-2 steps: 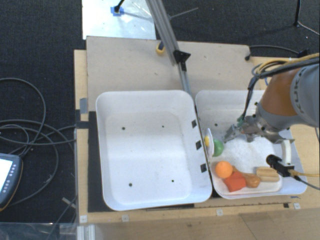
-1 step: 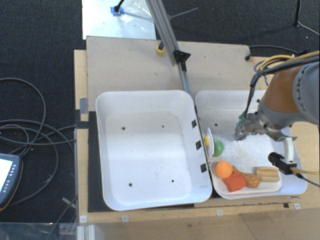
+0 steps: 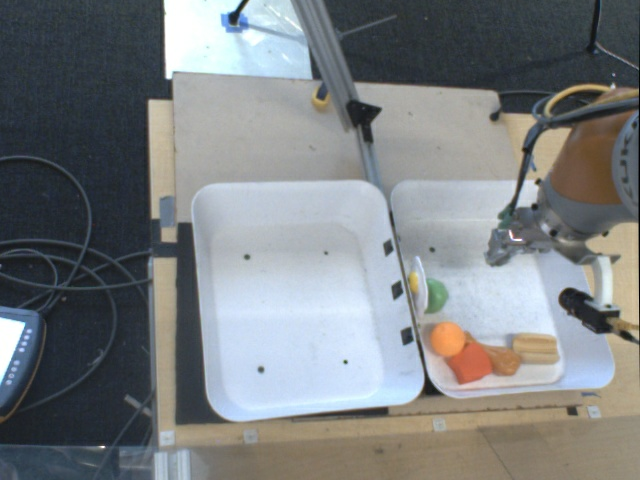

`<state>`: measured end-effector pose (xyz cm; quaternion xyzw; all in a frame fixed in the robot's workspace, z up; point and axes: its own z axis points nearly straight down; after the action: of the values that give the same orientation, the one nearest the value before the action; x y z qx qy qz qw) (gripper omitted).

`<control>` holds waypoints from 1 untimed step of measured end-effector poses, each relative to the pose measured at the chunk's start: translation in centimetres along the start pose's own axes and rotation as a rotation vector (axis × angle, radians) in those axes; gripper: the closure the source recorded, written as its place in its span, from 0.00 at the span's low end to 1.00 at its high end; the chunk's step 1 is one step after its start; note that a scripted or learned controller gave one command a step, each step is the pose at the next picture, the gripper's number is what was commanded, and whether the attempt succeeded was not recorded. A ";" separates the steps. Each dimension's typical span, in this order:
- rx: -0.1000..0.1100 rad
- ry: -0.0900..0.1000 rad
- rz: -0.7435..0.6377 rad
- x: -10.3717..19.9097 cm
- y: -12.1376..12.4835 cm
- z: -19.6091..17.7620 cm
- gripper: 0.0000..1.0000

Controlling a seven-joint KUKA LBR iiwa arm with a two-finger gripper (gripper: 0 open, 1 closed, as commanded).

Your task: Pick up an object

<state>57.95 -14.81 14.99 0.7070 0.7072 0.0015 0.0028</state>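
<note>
Gripper (image 3: pixel 498 252) above right bin (image 3: pixel 470 218); apart from orange ball (image 3: pixel 447 339).

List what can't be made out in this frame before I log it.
- Gripper in the camera view: small and blurred, and seen from above.
- Green object: its left side is hidden by the right bin's raised rim.
- Brown piece beside the red block: too small to identify.
- Arm: cut off by the right edge.
</note>
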 end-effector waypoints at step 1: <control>-0.002 -0.001 -0.005 0.0 0.3 -6.5 1.00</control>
<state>58.24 -14.80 21.48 0.7053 0.7089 0.0021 0.0038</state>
